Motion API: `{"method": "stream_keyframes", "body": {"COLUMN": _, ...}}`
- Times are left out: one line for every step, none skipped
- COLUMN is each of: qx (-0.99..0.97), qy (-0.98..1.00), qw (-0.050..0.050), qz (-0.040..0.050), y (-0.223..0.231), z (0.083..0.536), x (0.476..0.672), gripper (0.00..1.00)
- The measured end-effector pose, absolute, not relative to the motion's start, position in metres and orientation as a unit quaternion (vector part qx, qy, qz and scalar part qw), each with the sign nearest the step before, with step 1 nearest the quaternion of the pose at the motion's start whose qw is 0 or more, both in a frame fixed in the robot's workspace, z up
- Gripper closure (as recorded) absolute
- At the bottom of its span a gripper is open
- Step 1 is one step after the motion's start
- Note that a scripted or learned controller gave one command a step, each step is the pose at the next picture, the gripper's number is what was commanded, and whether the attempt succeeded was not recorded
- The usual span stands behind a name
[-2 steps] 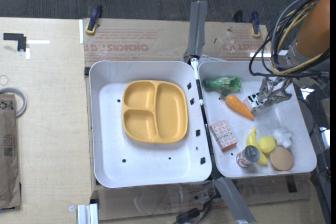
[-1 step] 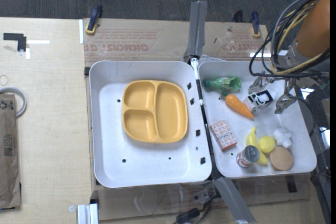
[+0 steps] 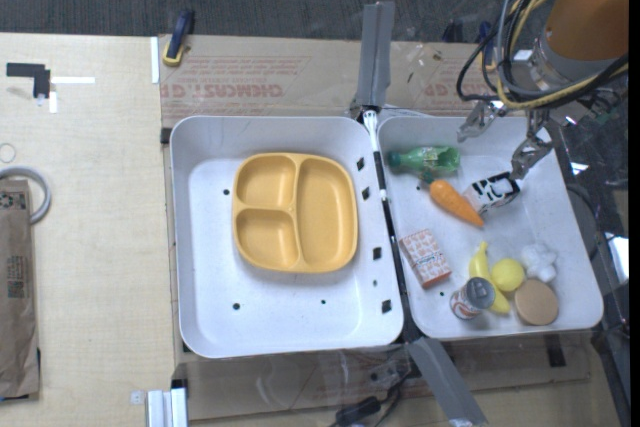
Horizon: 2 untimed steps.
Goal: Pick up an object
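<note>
Arm is over the back of the right bin (image 3: 585, 245), gripper (image 3: 508, 137) hanging above the bin floor with both fingers spread wide and nothing between them. Closest candidates sit just below it: a green bottle (image 3: 425, 158) lying on its side near the back-left corner, an orange carrot (image 3: 456, 203) lying diagonally just in front of the bottle, and a small black-and-white item (image 3: 495, 189) touching the carrot's thick end, almost under the right finger. Rest of the clutter is toward the front: a small pink box (image 3: 425, 258), a yellow banana-and-lemon cluster (image 3: 497, 271), a white fluffy piece (image 3: 541, 262), a tan disc (image 3: 537, 301) and a small can (image 3: 472, 297), all packed close together. The left bin (image 3: 200, 295) holds a yellow divided plate (image 3: 296, 212). My pick is the carrot: looks like a light, rigid plastic toy, smooth and tapered, so it will probably squirt out if pinched near the tip. Take it across the thick half, jaws square to its long axis. Risk is the black-and-white item getting caught in the same close. The bottle is round and will likely roll; grab across its body if going there. Front cluster is too tight for a clean descent.
</note>
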<state>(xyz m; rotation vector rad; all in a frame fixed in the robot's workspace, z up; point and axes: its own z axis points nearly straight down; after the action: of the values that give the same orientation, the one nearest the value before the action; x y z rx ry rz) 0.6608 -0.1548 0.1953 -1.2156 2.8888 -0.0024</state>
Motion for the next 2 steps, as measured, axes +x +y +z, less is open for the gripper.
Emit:
{"method": "stream_keyframes", "body": {"qx": -0.448, "qy": 0.894, "qw": 0.006, "qz": -0.0040, "y": -0.157, "z": 0.115, "x": 0.664, "gripper": 0.00}}
{"method": "stream_keyframes", "body": {"qx": -0.567, "qy": 0.824, "qw": 0.003, "qz": -0.0002, "y": -0.156, "z": 0.242, "x": 0.621, "gripper": 0.00}}
